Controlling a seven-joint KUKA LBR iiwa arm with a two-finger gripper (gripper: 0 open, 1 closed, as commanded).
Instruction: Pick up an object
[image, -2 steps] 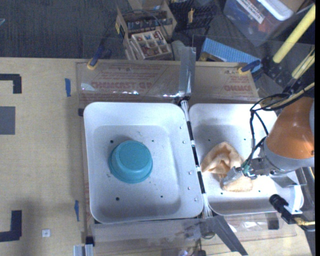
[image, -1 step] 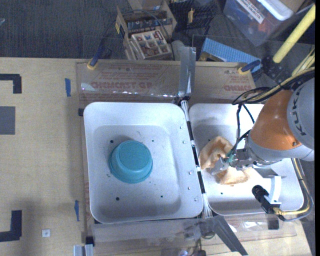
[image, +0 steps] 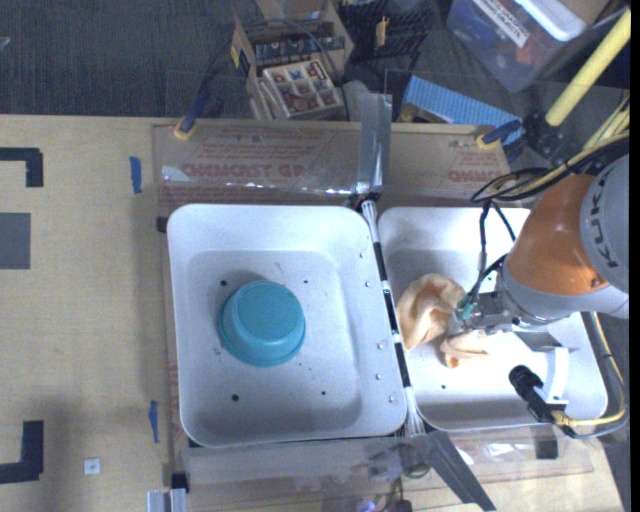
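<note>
We see gripper (image: 470, 318) low in right bin (image: 440, 232), at three o'clock edge of tan soft object (image: 428, 308); whether it grips, cannot tell; teal bowl (image: 262, 322) in left bin (image: 200, 235); risk: floppy object slips on lift

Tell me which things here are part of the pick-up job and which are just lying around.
Part of the job:
- tan crumpled object in the right bin
- gripper, right at that object
- teal bowl in the left bin, another possible pick

Lying about:
- box of cards
- blue tape
</note>
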